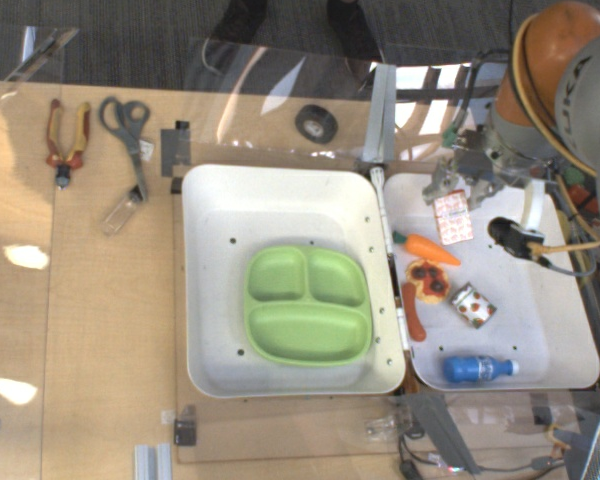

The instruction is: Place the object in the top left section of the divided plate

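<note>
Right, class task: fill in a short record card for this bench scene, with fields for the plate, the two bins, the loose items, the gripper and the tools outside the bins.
plate: green divided plate, three sections, nothing in them
left bin: white, holds the plate
right bin: white, holds the loose items
loose items: carrot, pizza slice, small can, blue bottle, red patterned packet
gripper: over the right bin's far end, just above the packet; finger state unclear
outside the bins: pliers, scissors, tape roll
</note>
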Tool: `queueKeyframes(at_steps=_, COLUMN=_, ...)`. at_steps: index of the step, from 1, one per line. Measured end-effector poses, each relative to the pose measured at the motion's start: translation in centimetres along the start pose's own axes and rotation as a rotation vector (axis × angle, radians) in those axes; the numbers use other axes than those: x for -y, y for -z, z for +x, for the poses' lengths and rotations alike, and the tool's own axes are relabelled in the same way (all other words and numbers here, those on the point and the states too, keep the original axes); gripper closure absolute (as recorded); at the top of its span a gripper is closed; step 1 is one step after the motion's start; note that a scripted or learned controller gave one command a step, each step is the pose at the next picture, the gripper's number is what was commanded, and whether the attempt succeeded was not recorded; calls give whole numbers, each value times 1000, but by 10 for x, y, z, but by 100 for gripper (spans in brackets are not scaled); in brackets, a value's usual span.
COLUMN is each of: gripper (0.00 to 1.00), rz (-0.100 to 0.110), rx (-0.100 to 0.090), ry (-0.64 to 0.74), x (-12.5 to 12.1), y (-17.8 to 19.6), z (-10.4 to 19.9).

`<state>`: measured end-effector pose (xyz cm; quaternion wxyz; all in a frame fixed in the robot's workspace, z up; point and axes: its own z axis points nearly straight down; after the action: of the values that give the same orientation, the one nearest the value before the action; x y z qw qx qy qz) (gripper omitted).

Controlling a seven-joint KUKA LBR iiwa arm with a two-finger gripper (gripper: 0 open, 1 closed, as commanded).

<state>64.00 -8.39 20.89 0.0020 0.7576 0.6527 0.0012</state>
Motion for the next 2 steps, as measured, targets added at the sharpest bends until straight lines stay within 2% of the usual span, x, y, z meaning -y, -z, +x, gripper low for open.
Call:
queueKeyframes(at_steps=1, gripper=100, rz=-1, rx=-3, ry=95, x=19, y=19, z=80)
queueKeyframes(at_steps=2, gripper=100, rz=1, rx=-3, ry=15, x=64, y=23, z=149)
